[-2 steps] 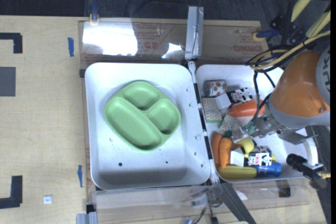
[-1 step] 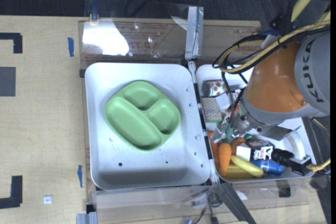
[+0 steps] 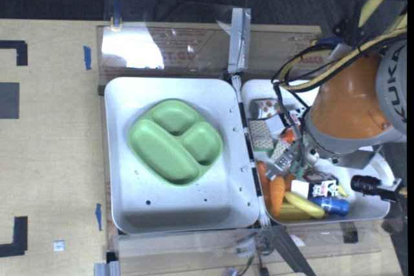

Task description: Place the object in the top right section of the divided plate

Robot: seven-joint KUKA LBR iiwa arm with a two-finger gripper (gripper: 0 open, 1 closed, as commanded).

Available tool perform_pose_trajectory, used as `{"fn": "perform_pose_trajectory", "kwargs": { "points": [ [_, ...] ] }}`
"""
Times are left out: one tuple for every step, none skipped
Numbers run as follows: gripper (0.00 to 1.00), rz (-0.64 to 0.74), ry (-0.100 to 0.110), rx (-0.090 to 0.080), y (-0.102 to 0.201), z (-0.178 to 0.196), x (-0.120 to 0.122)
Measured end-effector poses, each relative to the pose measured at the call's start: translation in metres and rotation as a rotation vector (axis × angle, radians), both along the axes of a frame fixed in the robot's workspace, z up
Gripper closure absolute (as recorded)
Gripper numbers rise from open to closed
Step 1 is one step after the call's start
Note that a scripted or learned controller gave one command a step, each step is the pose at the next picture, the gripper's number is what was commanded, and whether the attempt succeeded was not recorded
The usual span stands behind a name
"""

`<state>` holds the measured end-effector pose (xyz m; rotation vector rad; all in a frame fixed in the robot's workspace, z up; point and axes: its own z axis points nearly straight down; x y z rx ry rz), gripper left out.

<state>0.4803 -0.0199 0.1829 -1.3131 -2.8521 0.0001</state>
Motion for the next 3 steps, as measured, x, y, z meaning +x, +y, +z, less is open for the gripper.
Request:
{"fn": "perform_pose_trajectory", "kwargs": {
  "points": [
    [1.0, 0.058, -0.001, 0.0, 0.047, 0.0, 0.0],
    [1.0, 0.231, -0.005, -0.001, 0.038, 0.057, 0.006],
    [1.0, 0.151, -0.004, -0.001, -0.01, 0.159, 0.001]
  ]
}}
